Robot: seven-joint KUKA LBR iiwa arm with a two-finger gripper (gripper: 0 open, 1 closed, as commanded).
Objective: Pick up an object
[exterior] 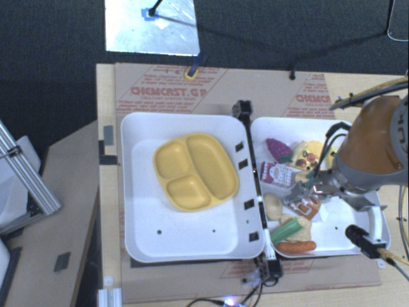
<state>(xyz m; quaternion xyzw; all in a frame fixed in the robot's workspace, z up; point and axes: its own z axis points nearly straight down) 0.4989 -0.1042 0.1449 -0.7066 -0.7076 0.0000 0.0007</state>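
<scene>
Nearest you, along the near wall of the right bin point(332, 251), lie an orange carrot-like toy point(296, 247) and, just beyond it, a green pod-shaped toy point(285, 229). Farther in you have a pale round piece point(273, 204), a small red-and-white carton point(277, 173), a purple grape bunch point(278, 148) and a yellow toy point(311, 152) with red spots, all crowded into the left half of that bin. The gripper point(305, 196) sits low among them, over a brown-and-white packet point(309, 208) just right of the pale piece; whether the jaws are apart or together you cannot tell, since the wrist and clutter hide them. Nothing is visibly raised off the bin floor, so I judge this the reach-and-close step, the pick not yet made. Your next move calls for a firm closure on one item alone, then a straight lift clear of its neighbours. The left bin point(140, 235) holds a yellow divided tray point(195, 171).
</scene>
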